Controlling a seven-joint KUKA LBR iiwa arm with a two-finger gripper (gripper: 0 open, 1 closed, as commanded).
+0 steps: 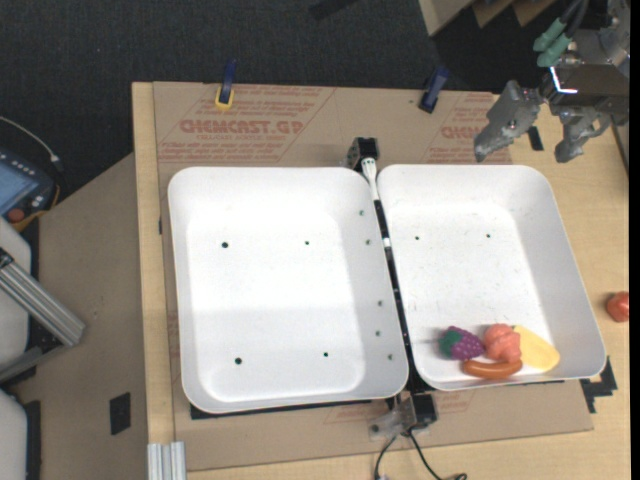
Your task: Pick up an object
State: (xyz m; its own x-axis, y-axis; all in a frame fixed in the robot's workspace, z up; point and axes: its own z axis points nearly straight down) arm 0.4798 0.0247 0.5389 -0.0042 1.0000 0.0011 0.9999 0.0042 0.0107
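Observation:
In the right bin (470,208), toys cluster at the near right corner: a purple grape bunch (462,343), an orange-red lumpy toy (503,341), a yellow piece (538,351) and a red-orange sausage shape (490,369). My gripper (530,140) hangs high above the bin's far right corner, well away from the toys. Its two grey fingers (497,133) are spread apart with nothing between them.
The left bin (200,268) sits beside the right one, with a black hinge strip (385,258) between them. A small orange object (618,307) lies on the bench right of the bins. Blue clamps (433,89) hold the cardboard base at the back.

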